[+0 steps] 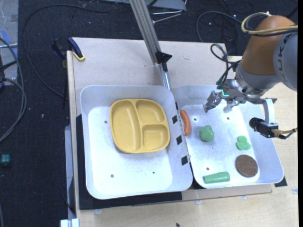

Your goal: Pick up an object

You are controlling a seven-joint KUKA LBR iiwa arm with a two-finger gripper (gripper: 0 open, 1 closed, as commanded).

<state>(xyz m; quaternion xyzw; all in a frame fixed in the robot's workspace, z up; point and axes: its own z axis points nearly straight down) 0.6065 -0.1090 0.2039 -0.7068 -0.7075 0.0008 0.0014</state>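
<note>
Camera view showing claw (218,101) hovering over right bin (265,174), grip state impossible to tell, nothing visibly held, approach step seemingly underway, green lump (206,134) lying just below-left, next move needing lowering and centring over it.
</note>
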